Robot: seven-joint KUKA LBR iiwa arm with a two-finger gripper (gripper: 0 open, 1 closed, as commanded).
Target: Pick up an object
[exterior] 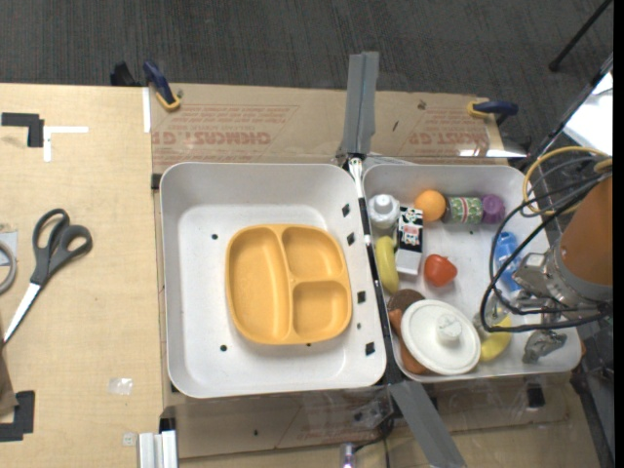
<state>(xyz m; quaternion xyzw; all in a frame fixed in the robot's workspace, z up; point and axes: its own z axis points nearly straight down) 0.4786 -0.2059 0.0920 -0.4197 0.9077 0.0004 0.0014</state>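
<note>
Nearest the camera, a white lid (444, 334) is seen in the near part of the right bin (444, 170), with brown pieces half hidden under its left edge. Just right of it a small yellow object (495, 345) lies against the near wall, and the gripper (542, 343) is placed low in the bin's near right corner, close beside that object. Whether the gripper is open or closed cannot be told, since cables and the wrist cover it; nothing is seen held.

The arm is judged to be lowered there because a pick is being tried in that corner, where the yellow object and a blue object (504, 253) are the closest things. The goods are crowded into the right bin as a pick source, while the left bin (175, 261) carries a yellow divided plate (289, 283).

The yellow object, taken as the likely target, is small, curved and smooth, partly hidden by a cable, and pressed toward the wall, so a clean grasp is judged awkward. Further off, a banana (387, 264), a tomato (440, 269), a carton (410, 230), a bottle (383, 210), an orange (429, 205) and a green can (464, 210) are packed along the left and far sides.
</note>
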